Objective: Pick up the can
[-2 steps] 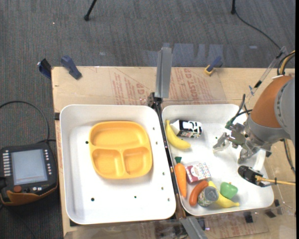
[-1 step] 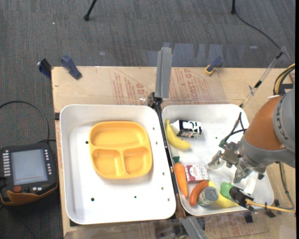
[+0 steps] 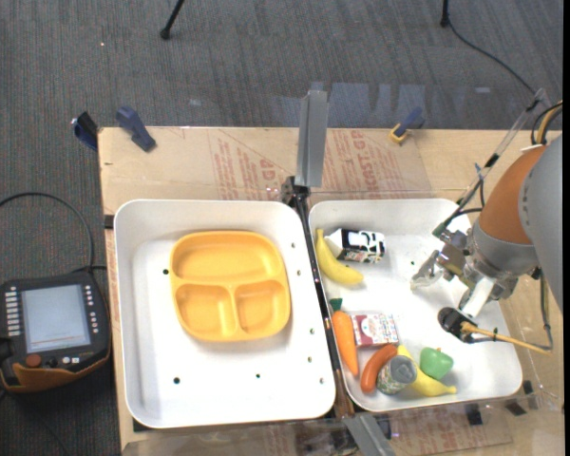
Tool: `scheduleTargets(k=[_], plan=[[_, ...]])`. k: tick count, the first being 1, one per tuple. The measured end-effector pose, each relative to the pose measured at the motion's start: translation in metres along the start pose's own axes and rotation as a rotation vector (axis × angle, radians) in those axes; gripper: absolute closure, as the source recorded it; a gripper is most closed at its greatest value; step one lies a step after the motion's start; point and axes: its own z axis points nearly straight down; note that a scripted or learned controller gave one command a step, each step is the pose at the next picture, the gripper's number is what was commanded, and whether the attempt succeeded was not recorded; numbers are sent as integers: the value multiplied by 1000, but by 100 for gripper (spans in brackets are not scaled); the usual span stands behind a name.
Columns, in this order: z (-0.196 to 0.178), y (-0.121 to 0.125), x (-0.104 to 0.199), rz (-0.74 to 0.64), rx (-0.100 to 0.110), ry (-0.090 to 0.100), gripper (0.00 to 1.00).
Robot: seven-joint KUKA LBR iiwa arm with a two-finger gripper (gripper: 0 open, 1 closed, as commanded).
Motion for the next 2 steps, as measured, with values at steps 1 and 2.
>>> scheduleTargets(k=[1,2], plan=[[-10,-23,-27,-25,1,2,0],[-10,-23,-27,-25,1,2,0]])
